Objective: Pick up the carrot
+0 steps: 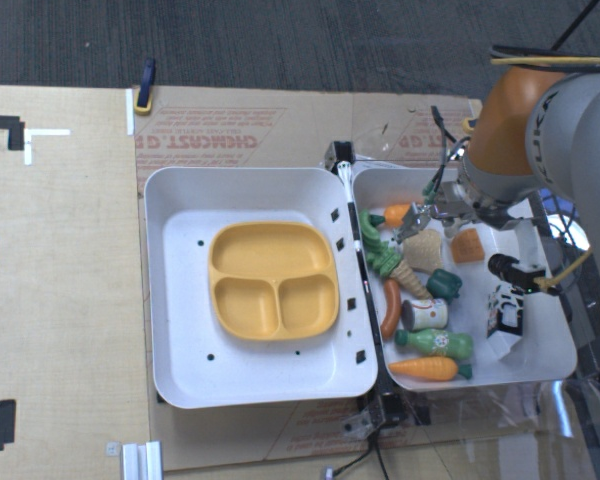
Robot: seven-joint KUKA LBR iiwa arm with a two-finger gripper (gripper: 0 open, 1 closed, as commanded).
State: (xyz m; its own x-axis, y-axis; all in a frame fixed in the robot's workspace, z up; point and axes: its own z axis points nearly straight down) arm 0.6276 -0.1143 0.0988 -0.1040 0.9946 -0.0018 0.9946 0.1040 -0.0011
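Carrot (pixel 423 369) is seen lying on its side along the near wall of the right bin (pixel 540 363), orange body pointing left and a green top at its right end, just below a green bottle (pixel 438 343) that lies almost parallel to it. The gripper (pixel 417 220) is held over the far part of the same bin, above a waffle cone (pixel 418 268) and near a small orange piece (pixel 397 214), well apart from the carrot. Whether its fingers are apart or together cannot be told, since they are dark, small and set against clutter; nothing is seen held between them.

The step in hand is judged to be the approach, with the task hardly begun. For a sound pick, the wrist should be carried toward the near wall and the jaws set across the carrot's short axis, around its thicker middle, where the taper is less likely to squeeze it out. Little room is left by the bin wall on one side and the bottle on the other, so a straight descent is advised. A red sausage (pixel 390 306) and a white can (pixel 426 314) lie close by and should not be mistaken or nudged. The yellow plate (pixel 274 278) in the left bin (pixel 170 298) plays no part
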